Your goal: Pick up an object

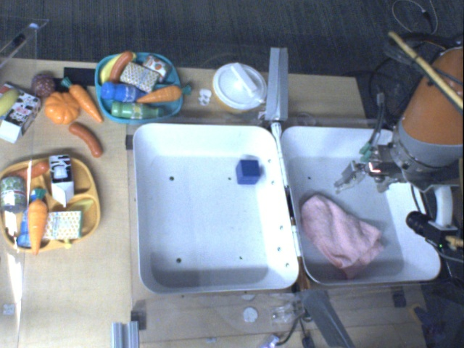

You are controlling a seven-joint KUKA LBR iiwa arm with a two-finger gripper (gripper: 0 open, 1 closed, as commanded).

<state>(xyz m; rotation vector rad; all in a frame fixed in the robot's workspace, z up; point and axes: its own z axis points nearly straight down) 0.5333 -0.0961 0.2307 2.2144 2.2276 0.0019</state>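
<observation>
A small blue cube [249, 171] lies in the left bin [159, 267], near its upper right corner. A crumpled pink cloth [339, 233] rests in the lower half of the right bin [319, 147]. My gripper [352, 175] hangs over the right bin's upper part, above and slightly right of the cloth, well right of the cube. Its fingers [343, 182] point left and look spread, with nothing between them.
Left of the bins stand a blue bowl [109, 111] and a yellow plate [93, 194] of toy food, with loose toy vegetables [72, 107] beside them. A white lidded container [239, 87] sits behind the bins. A metal divider [275, 85] rises between them.
</observation>
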